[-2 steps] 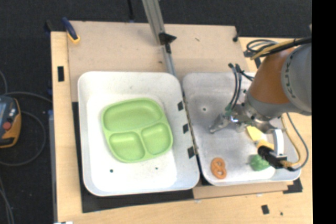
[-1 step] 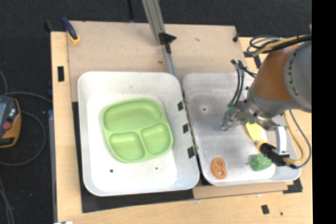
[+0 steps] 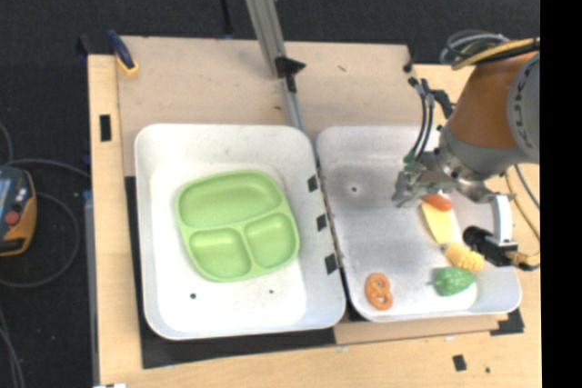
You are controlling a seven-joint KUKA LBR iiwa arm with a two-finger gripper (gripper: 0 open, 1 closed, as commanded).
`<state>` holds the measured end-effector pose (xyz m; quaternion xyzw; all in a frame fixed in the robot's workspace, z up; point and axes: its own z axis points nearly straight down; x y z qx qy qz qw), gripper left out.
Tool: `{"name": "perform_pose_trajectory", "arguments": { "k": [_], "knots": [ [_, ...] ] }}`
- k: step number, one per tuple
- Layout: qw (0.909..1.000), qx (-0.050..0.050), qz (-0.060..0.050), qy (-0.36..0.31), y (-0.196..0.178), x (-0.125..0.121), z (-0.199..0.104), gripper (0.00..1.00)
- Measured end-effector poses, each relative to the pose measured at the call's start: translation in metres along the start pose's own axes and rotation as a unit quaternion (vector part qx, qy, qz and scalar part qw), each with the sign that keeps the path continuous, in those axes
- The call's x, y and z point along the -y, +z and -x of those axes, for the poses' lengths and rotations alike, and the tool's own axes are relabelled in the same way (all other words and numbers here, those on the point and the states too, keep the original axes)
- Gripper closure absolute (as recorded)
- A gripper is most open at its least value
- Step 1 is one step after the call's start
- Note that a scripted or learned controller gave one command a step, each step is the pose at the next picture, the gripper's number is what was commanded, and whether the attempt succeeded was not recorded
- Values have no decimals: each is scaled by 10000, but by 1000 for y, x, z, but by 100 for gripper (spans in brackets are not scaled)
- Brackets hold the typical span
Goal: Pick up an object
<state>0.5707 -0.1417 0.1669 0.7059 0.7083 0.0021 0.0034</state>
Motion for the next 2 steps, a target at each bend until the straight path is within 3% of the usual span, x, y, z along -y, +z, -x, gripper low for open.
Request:
{"name": "perform_pose_trajectory", "arguments": {
  "k": [1, 2],
  "knots": [
    [10000, 0, -4, 2, -43, -2, 2, 100],
    [10000, -14, -17, -20, -61, 0, -52, 100]
  ]
}}
